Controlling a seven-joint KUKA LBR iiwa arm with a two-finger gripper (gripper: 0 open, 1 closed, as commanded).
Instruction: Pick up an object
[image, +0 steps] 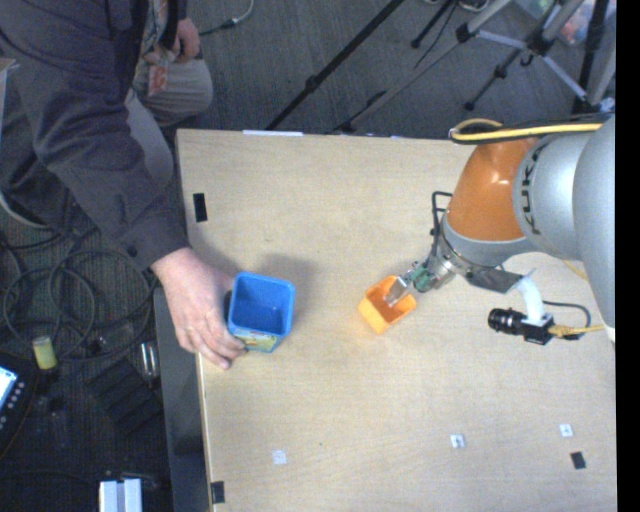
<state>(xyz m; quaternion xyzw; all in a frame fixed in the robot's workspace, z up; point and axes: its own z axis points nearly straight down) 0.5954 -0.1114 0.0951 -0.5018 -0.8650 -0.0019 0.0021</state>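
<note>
One blue cup (261, 310), one orange block (384, 306), gripper (403, 291) touching it

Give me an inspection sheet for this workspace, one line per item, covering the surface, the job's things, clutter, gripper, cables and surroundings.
Surface: light wooden board with small black and white markers near its edges.
Job's things: orange block near the middle of the board; blue cup at the left edge, open side up.
Clutter: a person's hand rests against the blue cup.
Gripper: gripper is at the orange block's top; finger state cannot be told.
Cables: yellow cable over the arm's orange band; black cables coiled on the floor at left.
Surroundings: dark floor, stand legs at top right, a person standing at top left.
</note>
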